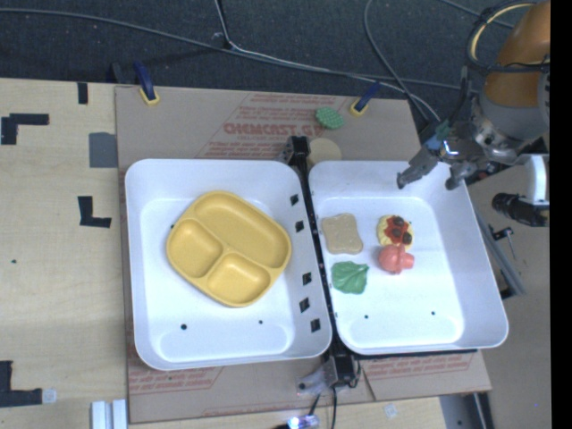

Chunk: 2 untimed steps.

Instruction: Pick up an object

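In the right bin (465, 266) lie a tan slice of toast (341, 233), a green leafy piece (349, 277), a red tomato-like piece (394, 259) and a yellow piece with red bits (394, 230). My gripper (433, 173) hangs over the bin's far right corner, above and to the right of these items. Its two dark fingers are spread apart, with nothing between them. It is open.
The left bin (152, 320) holds a yellow divided plate (229, 248). A small green object (329, 117) lies on the cardboard behind the bins. Blue and yellow clamps (146, 85) hold the cardboard. Cables cross the dark floor at the back.
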### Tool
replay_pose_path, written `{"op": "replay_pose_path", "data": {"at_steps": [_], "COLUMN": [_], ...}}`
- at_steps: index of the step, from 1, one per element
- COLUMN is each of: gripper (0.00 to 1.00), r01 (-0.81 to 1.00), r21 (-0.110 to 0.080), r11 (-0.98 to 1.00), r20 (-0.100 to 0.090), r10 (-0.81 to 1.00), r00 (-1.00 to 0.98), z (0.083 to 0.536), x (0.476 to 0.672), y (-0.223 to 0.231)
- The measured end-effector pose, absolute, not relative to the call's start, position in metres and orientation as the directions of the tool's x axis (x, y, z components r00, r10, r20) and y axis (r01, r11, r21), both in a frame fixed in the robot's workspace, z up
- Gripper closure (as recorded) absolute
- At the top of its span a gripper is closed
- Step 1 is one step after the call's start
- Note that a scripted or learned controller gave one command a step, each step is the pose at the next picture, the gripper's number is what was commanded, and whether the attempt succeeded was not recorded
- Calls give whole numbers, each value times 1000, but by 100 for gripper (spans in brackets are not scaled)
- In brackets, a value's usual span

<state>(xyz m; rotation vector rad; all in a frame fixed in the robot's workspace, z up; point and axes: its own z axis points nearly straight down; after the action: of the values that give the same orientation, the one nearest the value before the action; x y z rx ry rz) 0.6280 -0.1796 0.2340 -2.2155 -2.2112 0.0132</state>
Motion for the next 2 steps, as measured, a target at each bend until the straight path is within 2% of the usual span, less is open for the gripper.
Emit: {"op": "replay_pose_path", "data": {"at_steps": [1, 2], "gripper": [0, 0], "r01": [1000, 1000], "r21": [-1, -6], "r11": [2, 2], "r20": [0, 0], "r10": [1000, 1000], "r00": [-2, -2], "z": [242, 188], "x": [631, 626], "y": [-179, -169]}}
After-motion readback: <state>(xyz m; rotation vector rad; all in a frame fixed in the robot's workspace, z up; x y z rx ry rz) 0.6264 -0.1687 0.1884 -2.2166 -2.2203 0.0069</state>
